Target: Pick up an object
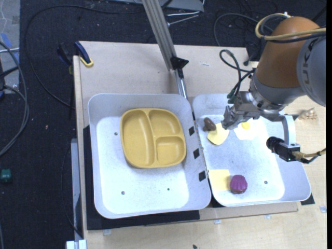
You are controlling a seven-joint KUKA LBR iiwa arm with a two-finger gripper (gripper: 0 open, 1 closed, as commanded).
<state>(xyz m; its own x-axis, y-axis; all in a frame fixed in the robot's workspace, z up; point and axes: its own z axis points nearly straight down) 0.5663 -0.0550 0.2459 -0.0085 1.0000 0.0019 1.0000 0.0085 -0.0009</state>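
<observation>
Pale yellow piece (pixel 218 137): lies in the right bin (pixel 270 191), near its top left, just beside a small brown thing (pixel 209 123).
Gripper (pixel 231 119): right above the pale yellow piece; cannot tell how it is set.
Purple ball (pixel 238 183): touches a yellow block (pixel 219 179), near the front.
Left bin (pixel 104 191): holds a yellow tray (pixel 153 137).

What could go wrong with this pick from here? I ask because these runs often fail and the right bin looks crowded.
1. The gripper hangs over a tight cluster: the pale yellow piece touches the small brown object, so closing may catch both or nudge one away.
2. The pale yellow piece looks thin and flat, so the gripper may slide over it.
3. The cluster lies near the right bin's left wall, which may hinder the approach.
</observation>
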